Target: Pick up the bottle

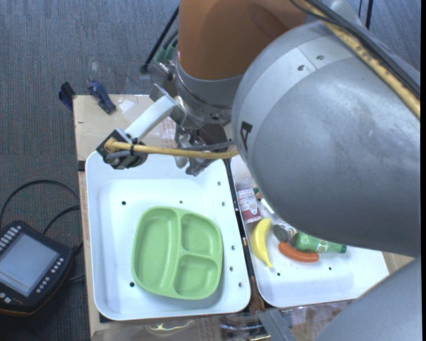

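We're seeing the gripper (192,163) hanging over the top edge of the left bin (106,261), centre frame; can't tell its state from here. The bottle (318,244) is lying in the right bin (341,279), lower right, beside the carrot (298,254) and banana (261,241). We're judging the pick not started.

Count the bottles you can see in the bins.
1: a green bottle lies in the right bin, beside the carrot. The arm covers much of that bin; more may be hidden.
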Robot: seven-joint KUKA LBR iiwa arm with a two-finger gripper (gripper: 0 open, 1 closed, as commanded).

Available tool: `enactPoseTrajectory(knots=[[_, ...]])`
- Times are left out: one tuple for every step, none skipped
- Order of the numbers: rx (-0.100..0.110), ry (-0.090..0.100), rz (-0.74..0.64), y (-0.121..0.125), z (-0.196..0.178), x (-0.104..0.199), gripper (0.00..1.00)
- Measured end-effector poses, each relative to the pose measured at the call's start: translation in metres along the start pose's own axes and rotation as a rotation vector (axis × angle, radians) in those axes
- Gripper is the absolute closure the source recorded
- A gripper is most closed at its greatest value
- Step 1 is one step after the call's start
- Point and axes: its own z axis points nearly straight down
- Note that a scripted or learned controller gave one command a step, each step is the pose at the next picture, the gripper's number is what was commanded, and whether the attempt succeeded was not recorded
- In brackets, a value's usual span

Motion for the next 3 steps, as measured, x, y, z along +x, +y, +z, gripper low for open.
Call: enactPoseTrajectory(knots=[[-0.002,-0.001,-0.066,-0.009,0.000,-0.050,1.00],[-0.002,0.002,0.289,-0.016,0.067,-0.043,1.00],[-0.007,-0.002,0.295,-0.012,0.059,-0.042,1.00]])
